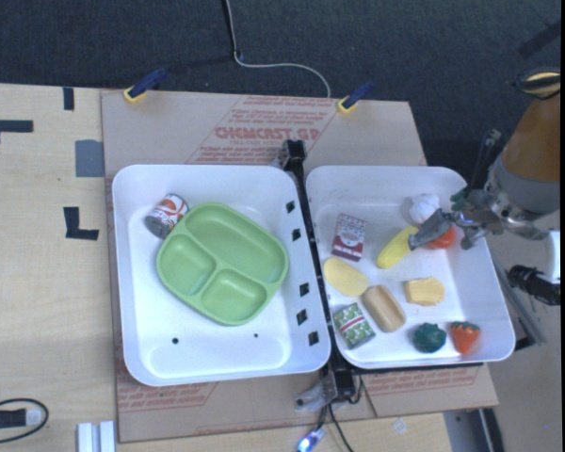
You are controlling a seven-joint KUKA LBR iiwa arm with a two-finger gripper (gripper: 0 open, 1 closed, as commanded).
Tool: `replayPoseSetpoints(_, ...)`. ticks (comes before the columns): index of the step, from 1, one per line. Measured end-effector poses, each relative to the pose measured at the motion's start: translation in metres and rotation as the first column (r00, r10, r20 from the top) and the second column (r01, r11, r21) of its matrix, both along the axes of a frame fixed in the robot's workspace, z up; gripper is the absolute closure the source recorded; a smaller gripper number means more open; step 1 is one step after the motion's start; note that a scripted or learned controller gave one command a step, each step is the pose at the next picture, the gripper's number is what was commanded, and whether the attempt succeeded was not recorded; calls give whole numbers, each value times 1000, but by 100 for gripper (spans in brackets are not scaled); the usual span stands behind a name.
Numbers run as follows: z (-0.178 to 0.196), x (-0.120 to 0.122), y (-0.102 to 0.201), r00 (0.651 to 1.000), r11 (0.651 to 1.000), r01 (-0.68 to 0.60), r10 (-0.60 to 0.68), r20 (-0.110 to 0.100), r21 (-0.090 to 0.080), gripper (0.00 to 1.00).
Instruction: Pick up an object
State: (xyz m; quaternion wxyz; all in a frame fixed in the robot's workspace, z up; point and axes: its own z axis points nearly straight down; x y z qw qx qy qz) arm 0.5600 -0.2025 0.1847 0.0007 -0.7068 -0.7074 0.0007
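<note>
My pincer (440, 226) hung over the right bin (480, 281), near its right wall, and under its tips lay a red-orange thing (443, 239) I could not name. From the view I could not tell how wide my fingers stood, nor whether they had hold of anything.

I take that red-orange thing as my landmark. Just to its left lay a banana (395, 249), tilted, its upper end close to my pincer. Above and a little left of the landmark sat a small white lump (424, 203). Below it lay a yellow wedge like cheese (425, 292). Further below, near the bin's front wall, sat a dark green ball (429, 338) and beside it a red piece with a green top (465, 336). Down and to the left lay a tan bun (384, 308), a lemon (345, 276) touching it above, and a small green and red packet (354, 326) at its lower left. Well to the left stood a red and white carton (348, 236).

Far left of the landmark, across the divide, the left bin (141, 337) held a green divided plate (222, 263) and a can (167, 215) on its side, touching the plate's upper left edge.

Both bins rested on cardboard (254, 135) on the bench (38, 290), held by two clamps (145, 84) at the back. A cable (264, 62) ran over dark carpet beyond.
</note>
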Motion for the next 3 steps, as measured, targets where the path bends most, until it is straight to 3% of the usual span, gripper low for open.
replayPoseSetpoints(1,-103,89,52,1000,1000,-6,6,8,0,0)
replayPoseSetpoints(2,-30,39,-19,1000,1000,2,-2,4,1,0)
replayPoseSetpoints(3,21,-44,33,1000,1000,0,0,-2,2,0)
